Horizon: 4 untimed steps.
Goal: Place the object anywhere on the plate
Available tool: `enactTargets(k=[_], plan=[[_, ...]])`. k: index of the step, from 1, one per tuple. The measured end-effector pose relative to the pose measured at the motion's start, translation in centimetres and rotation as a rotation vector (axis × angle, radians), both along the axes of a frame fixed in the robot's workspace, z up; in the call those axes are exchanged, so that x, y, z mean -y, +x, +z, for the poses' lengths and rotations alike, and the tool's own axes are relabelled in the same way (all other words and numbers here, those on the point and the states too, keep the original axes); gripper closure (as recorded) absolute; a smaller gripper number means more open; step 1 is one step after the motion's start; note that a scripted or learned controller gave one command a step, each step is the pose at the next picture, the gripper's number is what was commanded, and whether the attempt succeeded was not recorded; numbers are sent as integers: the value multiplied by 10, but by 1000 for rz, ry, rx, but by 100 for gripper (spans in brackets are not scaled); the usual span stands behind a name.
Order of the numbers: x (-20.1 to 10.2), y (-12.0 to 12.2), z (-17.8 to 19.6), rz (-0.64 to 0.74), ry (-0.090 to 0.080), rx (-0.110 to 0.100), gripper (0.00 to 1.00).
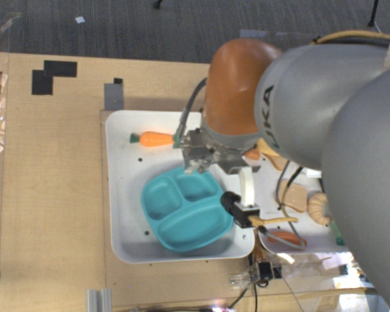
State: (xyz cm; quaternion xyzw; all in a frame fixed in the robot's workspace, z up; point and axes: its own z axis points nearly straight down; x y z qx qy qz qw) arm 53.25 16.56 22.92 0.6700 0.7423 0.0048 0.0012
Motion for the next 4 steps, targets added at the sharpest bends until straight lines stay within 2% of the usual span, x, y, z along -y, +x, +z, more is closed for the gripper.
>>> enactTargets(k=[1, 2, 3, 4], plan=[[0, 0, 0, -1, 0, 0, 0], [-1, 1, 11, 2, 2, 3, 100], [-31, -38, -33, 274, -5, -5, 100], [-31, -37, -33, 272, -5, -4, 0]])
